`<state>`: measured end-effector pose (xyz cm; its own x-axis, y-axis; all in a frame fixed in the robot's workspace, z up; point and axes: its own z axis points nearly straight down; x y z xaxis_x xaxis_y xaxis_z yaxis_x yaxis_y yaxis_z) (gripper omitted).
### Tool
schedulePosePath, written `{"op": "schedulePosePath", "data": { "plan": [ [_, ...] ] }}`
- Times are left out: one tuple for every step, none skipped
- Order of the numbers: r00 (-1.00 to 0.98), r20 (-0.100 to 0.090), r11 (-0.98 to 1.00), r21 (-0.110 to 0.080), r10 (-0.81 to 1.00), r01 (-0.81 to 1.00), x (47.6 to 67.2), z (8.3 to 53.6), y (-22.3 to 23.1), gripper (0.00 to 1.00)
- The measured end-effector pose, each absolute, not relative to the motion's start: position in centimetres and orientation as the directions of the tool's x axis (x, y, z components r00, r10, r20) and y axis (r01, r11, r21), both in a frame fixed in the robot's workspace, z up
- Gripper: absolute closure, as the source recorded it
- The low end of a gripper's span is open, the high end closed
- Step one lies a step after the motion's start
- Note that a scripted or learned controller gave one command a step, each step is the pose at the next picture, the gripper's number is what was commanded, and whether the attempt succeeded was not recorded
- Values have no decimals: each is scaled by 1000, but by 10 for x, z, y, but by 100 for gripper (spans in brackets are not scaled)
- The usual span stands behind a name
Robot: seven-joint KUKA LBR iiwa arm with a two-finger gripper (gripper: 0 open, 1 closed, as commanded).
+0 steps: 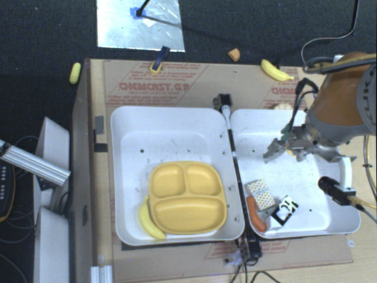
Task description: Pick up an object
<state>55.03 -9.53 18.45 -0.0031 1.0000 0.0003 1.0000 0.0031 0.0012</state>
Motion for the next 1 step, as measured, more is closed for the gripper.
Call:
{"op": "schedulePosePath", "data": {
  "plan": [
    [-1, -2, 1, 4, 1000, 1000, 543, 249, -150, 0]
  ]
}}
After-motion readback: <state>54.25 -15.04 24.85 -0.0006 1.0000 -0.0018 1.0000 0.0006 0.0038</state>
